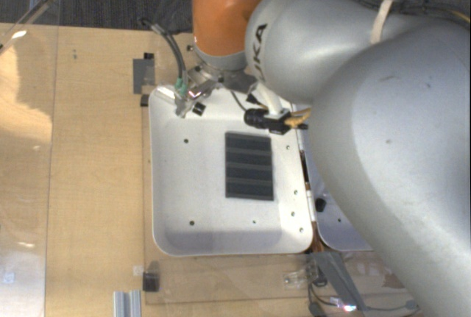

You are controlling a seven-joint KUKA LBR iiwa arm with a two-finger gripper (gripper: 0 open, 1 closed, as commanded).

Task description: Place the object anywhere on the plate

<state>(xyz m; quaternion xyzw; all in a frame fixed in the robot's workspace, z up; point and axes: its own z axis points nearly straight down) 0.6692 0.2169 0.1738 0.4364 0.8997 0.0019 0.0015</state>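
The grey arm with its orange band (221, 6) reaches in from the right and covers the far edge of the left bin (184, 190). Its wrist, with cables and small fittings (193, 91), hangs over that bin's far left corner. The gripper (210, 84) sits beneath the wrist, mostly hidden by the arm's body. A dark ribbed rectangular slab (249, 165) lies flat in the middle of the left bin, in front of the wrist and apart from it.
A sliver of the right bin (338, 229) peeks out under the arm's large grey links, which hide most of it. Wooden bench (81, 161) lies to the left. Small black brackets (143, 73) (151, 280) sit by the left bin's corners.
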